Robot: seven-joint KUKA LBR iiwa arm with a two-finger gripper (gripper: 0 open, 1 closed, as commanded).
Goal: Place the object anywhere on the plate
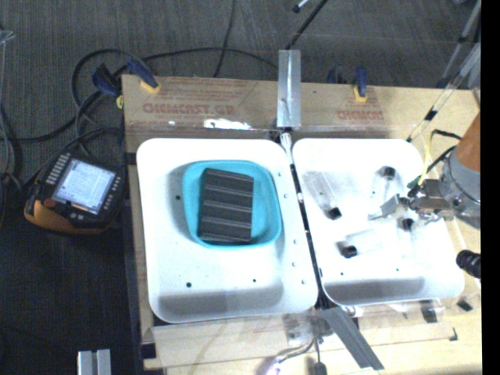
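A dark grey ribbed block [226, 205] lies flat on the blue plate [269, 213] in the left bin [160, 233]. It covers most of the plate's middle, and the blue rim shows all around it. My gripper [402, 209] hangs over the right side of the right bin [375, 280], far from the plate and the block. The arm's orange band [473, 143] sits at the view's right edge.
Several small clear pieces with black ends lie in the right bin, one [332, 211] near its left side, one [348, 248] lower down and one [386, 173] near the gripper. A metal divider post [289, 92] stands behind the bins. A teach pendant [76, 190] lies on the floor at left.
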